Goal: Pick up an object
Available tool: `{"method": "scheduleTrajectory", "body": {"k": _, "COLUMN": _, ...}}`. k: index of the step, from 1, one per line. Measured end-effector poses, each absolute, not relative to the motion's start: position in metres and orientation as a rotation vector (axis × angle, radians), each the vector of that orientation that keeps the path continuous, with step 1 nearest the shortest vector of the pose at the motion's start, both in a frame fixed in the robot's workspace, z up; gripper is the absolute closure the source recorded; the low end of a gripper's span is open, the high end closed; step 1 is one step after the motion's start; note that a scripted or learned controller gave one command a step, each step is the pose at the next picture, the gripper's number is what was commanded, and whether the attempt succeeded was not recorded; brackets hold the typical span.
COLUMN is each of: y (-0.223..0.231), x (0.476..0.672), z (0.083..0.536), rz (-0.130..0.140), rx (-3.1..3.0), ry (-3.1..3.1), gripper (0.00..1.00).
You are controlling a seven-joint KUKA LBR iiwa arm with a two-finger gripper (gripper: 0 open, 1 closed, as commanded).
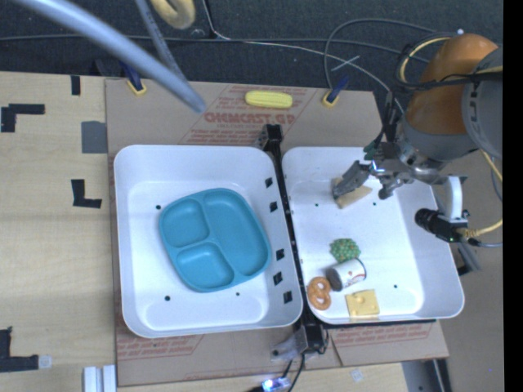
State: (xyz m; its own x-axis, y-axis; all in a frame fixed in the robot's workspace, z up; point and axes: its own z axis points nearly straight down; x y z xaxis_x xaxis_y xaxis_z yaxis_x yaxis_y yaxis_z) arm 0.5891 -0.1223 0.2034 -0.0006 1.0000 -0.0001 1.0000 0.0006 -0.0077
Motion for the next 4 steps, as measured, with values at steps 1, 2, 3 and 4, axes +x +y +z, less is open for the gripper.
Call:
{"method": "scheduleTrajectory", "body": {"k": 1, "y": -0.112, "x": 0.583, "z": 0.147, "rz": 0.008, "rx": -2.217, "ry": -2.219, "gripper": 0.00}}
{"method": "scheduleTrajectory", "body": {"k": 2, "y": -0.110, "x": 0.577, "z": 0.102, "rz": 0.007, "rx": -2.217, "ry": -2.219, "gripper": 0.00}}
{"method": "scheduleTrajectory", "body": {"k": 3, "y": -0.109, "x": 0.578, "z": 0.114, "rz": 0.003, "rx": -2.216, "ry": -2.222, "gripper": 1.00}}
{"method": "scheduleTrajectory", "body": {"k": 4, "y": -0.110, "x": 0.576, "z": 0.177, "rz": -0.005, "rx": -2.223, "ry": -2.226, "gripper": 1.00}}
